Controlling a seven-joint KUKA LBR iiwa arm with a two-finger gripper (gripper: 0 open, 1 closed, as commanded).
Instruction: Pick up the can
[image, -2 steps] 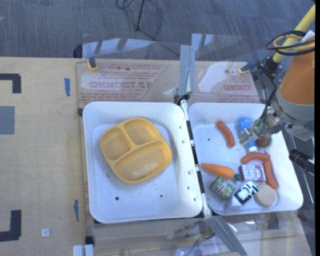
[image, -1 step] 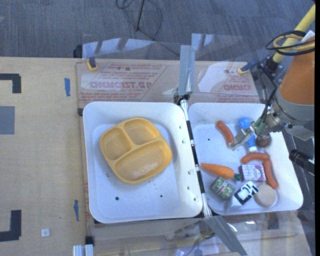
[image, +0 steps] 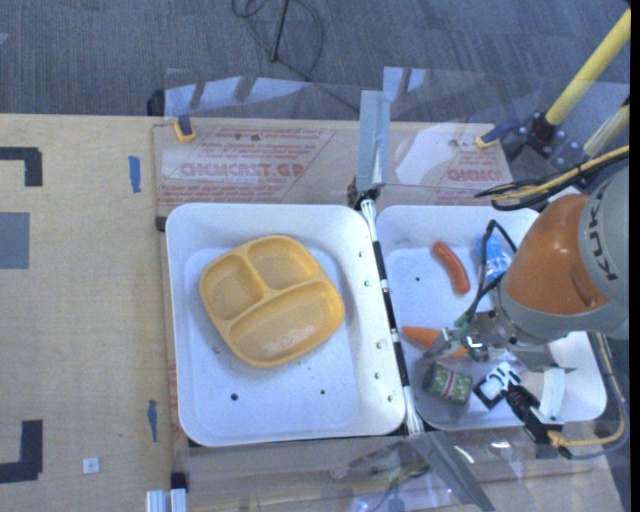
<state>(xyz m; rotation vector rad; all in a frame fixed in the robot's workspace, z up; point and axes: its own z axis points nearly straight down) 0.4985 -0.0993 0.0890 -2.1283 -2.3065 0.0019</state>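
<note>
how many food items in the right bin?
2: a sausage near the back of the right bin, and a carrot nearer the front, just above the can. The arm covers part of the bin, so more may be hidden.

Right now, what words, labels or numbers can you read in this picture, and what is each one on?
"CHEMCAST GP": red print on the protective paper of the clear sheet behind the left bin.
"KU": letters on the arm, cut off by the picture's edge.
Red print on the sheet behind the right bin: blurred.
Can label: too small to read.
</note>
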